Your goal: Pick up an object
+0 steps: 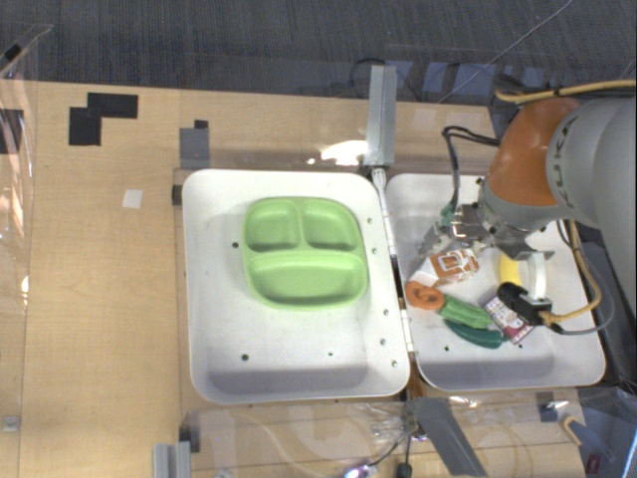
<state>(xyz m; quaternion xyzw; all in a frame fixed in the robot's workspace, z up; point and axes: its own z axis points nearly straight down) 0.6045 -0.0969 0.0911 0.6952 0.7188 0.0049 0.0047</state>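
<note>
- Hovering over the right bin (572, 361), the gripper (460, 229) nears a small orange packet (455, 264) — its grip state I cannot tell.
- Next, by my judgement: descend squarely and close on it.

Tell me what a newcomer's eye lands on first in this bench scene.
First, the bright green three-compartment plastic tray, lying in the middle of the left white bin. Next, the grey arm with its orange band, reaching in from the right over the right white bin. Under it lies a small clutter: an orange round piece, a dark green oblong toy and a yellow item.
</note>
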